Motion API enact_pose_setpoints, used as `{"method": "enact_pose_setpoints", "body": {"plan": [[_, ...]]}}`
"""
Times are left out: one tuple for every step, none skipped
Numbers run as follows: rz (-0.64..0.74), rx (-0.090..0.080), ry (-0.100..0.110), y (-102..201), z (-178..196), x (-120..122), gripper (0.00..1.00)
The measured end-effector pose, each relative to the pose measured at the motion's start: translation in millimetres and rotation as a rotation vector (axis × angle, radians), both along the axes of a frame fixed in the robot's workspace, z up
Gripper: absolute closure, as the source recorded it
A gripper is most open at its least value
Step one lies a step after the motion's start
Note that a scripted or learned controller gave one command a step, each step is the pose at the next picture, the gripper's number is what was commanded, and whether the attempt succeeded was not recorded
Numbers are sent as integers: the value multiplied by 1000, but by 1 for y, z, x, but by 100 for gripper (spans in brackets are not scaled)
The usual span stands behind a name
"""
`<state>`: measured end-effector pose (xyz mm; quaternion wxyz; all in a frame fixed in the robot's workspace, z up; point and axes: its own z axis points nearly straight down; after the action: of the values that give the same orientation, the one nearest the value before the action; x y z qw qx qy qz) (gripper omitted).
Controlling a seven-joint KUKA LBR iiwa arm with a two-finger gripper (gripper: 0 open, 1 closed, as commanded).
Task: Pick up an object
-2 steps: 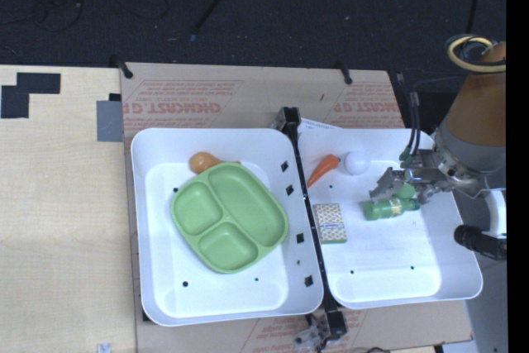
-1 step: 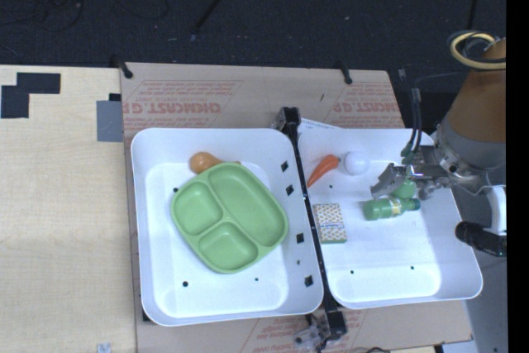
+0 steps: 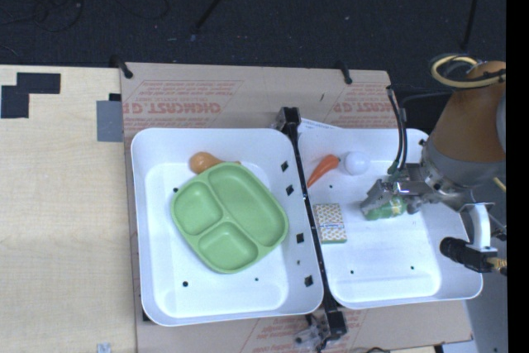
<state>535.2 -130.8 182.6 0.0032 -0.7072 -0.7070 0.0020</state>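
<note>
Carrot [image 3: 323,169] and white ball [image 3: 355,163] lie in the right bin [image 3: 388,285] up-left of the gripper [image 3: 387,202], the carrot's long axis slanting from lower left to upper right, while a patterned packet [image 3: 331,222] sits to the left by the divider. Low over the bin, the gripper seems to have a small green thing [image 3: 383,212] at its tip (whether the jaws are clenched on it I cannot tell). That green piece looks the nearest candidate, and the green divided plate [image 3: 229,217] with the orange piece [image 3: 203,162] behind it lies well apart in the left bin [image 3: 165,293].
</note>
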Motion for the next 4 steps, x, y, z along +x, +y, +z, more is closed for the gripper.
{"method": "enact_pose_setpoints", "body": {"plan": [[-1, 0, -1, -5, -45, 0, 0], [0, -1, -3, -4, -98, -1, 0], [-7, -1, -3, -7, -85, 0, 100], [-2, -2, -9, -6, -24, -6, 100]]}}
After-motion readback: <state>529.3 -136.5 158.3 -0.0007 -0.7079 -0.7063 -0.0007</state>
